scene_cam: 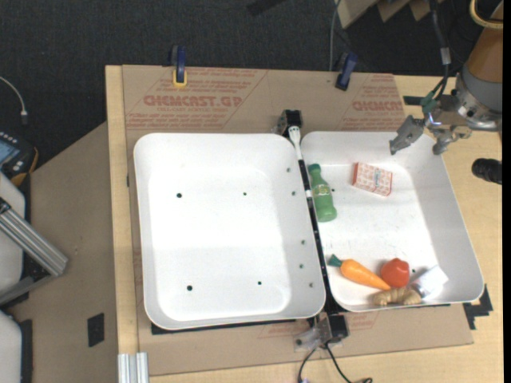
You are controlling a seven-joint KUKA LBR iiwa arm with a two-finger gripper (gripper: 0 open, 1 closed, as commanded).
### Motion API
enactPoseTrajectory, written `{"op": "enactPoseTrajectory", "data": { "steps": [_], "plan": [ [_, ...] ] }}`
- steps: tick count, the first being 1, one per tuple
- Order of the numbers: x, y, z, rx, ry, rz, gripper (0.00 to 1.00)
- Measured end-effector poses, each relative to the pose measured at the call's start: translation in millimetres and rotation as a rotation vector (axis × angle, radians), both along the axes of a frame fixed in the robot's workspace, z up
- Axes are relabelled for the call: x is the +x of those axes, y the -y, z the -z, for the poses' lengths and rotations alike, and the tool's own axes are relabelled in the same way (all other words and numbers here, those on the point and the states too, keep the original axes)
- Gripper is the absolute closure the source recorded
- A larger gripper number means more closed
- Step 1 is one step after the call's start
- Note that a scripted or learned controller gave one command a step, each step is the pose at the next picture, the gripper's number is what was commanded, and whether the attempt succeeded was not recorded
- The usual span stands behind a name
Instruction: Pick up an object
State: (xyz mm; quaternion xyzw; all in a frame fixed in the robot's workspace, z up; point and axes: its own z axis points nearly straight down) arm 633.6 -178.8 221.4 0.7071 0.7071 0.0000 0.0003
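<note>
Camera view showed the tool [424,136] over the right bin's [455,214] far right corner, fingers spread apart and holding nothing. The box [372,179] lay flat nearest it, toward the far edge; the bottle [322,193] lay along the left wall, with the carrot [361,274] and tomato [394,272] by the near edge. The box looked light and stiff, best pinched across its short sides.
</note>
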Motion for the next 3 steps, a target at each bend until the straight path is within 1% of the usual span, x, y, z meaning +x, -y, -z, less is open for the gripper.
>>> {"op": "enactPoseTrajectory", "data": {
  "steps": [1,2,3],
  "plan": [
    [-44,29,-18,0.0,-0.002,0.004,0.0],
    [-87,47,-65,-0.003,0.005,0.003,0.0],
    [-152,46,-108,-0.001,0.002,0.003,0.0]
  ]
}}
